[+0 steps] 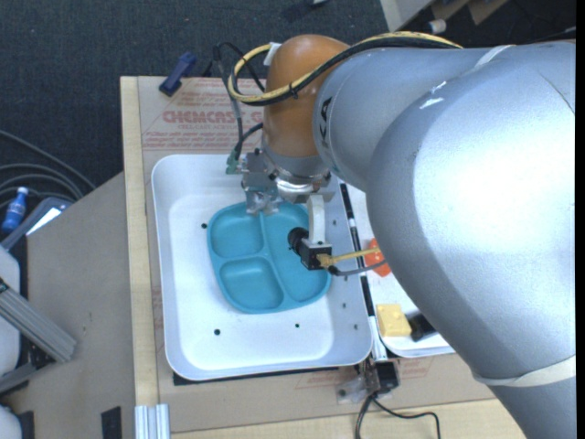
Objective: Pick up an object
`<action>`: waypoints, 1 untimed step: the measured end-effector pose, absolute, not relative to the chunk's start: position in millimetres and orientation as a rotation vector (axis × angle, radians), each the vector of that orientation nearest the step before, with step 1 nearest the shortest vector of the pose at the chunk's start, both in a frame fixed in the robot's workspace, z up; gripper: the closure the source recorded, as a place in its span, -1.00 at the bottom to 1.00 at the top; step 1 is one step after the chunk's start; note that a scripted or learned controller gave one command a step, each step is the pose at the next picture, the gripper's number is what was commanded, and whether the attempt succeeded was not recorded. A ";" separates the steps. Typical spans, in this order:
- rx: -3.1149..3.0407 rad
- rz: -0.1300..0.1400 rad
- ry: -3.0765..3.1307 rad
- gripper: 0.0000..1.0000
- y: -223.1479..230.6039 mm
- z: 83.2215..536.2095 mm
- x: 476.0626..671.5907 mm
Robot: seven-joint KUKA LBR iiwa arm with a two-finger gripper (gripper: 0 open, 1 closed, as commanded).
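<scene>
Camera view shows the gripper (261,197) low over the blue divided tray (247,268), whose far rim lies just under the jaws, inside a white bin (174,273). How wide the jaws stand, I cannot tell. It seems the grasping step; the next move calls for closing on this rim, then lifting.

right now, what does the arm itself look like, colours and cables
A bulky, smooth grey arm with rounded links. An orange band sits above the wrist, a yellow cable loops beside it, and a small metal-grey gripper ends it.
</scene>
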State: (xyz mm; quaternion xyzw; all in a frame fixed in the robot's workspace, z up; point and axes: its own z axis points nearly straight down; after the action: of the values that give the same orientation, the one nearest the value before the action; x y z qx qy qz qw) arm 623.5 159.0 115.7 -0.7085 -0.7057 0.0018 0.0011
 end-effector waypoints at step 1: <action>-2.221 0.003 -2.218 1.00 147.4 174.3 566.9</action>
State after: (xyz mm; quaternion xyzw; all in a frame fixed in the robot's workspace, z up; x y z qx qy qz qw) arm 566.9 147.4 174.3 -0.7076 -0.7066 0.0009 0.0014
